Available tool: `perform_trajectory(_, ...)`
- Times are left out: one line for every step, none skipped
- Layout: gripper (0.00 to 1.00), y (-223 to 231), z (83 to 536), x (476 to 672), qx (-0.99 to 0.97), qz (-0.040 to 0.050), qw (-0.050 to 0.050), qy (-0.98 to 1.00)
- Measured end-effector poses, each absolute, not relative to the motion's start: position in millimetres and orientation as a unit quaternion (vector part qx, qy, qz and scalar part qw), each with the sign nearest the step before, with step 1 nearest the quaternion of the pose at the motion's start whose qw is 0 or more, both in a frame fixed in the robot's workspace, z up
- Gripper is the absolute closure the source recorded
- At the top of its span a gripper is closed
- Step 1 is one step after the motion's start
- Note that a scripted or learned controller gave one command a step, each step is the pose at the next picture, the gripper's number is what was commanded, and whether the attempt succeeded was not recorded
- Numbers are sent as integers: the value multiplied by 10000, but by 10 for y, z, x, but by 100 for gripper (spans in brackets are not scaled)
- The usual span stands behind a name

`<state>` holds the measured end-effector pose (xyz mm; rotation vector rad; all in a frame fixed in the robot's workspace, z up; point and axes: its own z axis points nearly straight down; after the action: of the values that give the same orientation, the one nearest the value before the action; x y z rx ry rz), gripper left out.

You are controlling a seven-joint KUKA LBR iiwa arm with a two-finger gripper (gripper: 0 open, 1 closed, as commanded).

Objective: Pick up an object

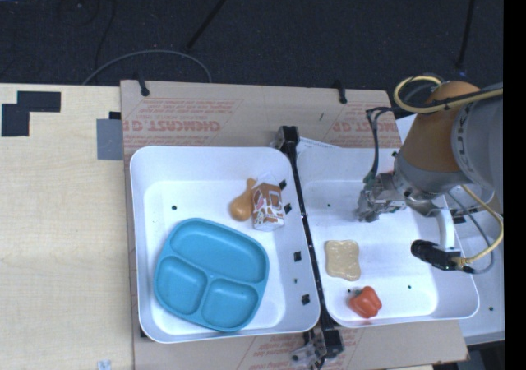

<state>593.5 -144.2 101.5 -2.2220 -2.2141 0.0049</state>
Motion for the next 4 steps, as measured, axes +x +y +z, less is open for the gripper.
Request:
perform_trajectory(100,-1441,1630,5927,-7070,2,5,-7072)
perform_trajectory(100,-1443,2227,5872,-7068,3,4,-7074)
perform_trajectory(100,-1450,2546,5871,-7068,5,10,-7074)
perform_trajectory(100,-996,2568,5702,-7066,11,18,-7076)
